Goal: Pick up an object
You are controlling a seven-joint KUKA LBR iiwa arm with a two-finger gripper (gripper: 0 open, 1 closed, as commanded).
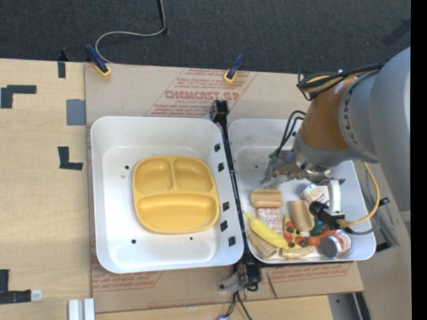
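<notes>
The grey arm [360,122] with its orange band reaches in from three o'clock and hangs over the right white bin [243,139], presumably to choose among the toy food heaped toward five o'clock. The yellow sectioned plastic plate [176,195] lies in the left white bin [107,179]. A tan bun-shaped toy [266,197] sits just below the gripper [283,169]; whether that is released or clenched, I cannot tell.

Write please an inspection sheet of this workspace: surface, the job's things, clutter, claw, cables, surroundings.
Surface: cardboard sheet under two white bins.
Job's things: right bin holds a pile of toy food: banana, hot dog bun, small jar, other pieces.
Clutter: yellow divided plate in left bin.
Claw: claw low over right bin's upper part; finger state cannot tell.
Cables: black cable on the dark floor; yellow cable beside the arm.
Surroundings: two yellow-blue clamps at cardboard's far edge.
</notes>
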